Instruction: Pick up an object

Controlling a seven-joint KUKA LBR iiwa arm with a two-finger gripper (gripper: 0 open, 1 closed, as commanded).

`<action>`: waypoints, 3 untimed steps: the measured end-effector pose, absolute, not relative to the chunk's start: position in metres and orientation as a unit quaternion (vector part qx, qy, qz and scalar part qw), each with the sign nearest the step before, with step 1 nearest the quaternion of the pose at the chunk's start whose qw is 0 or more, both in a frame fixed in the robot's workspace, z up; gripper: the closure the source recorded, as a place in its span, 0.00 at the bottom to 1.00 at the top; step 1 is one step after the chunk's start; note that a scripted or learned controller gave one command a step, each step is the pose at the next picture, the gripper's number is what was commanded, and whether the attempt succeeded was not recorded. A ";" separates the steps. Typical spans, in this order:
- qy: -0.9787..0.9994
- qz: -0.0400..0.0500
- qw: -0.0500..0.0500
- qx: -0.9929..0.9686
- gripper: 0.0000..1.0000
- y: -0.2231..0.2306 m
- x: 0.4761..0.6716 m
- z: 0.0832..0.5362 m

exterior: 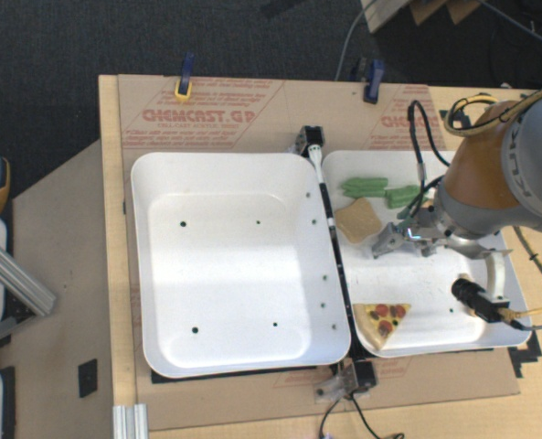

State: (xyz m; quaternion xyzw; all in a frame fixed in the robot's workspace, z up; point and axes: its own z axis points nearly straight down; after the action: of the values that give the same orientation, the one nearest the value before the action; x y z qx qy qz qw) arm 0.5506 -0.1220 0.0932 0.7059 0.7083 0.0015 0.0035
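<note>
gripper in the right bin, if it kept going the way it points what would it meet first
Most likely the tan bread slice: the gripper points toward the view's left and its tip sits just beside the slice's lower right edge. Height above the bin floor is unclear, so it might pass over.

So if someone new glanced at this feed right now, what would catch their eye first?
Probably the arm's orange band at the right, with the gripper low over the right bin beside a tan bread slice. Next, the green pieces at that bin's far end and the pizza slice at its near-left corner.
</note>
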 end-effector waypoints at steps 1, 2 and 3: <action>0.708 0.004 0.007 0.706 0.00 -0.132 0.625 0.183; 0.704 -0.002 0.000 0.710 0.00 -0.221 0.571 0.185; 0.708 0.001 0.000 0.707 0.00 -0.189 0.537 0.241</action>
State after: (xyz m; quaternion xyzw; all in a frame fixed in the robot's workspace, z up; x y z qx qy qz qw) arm 0.5368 -0.1889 0.2414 0.7067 0.7075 0.0008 0.0005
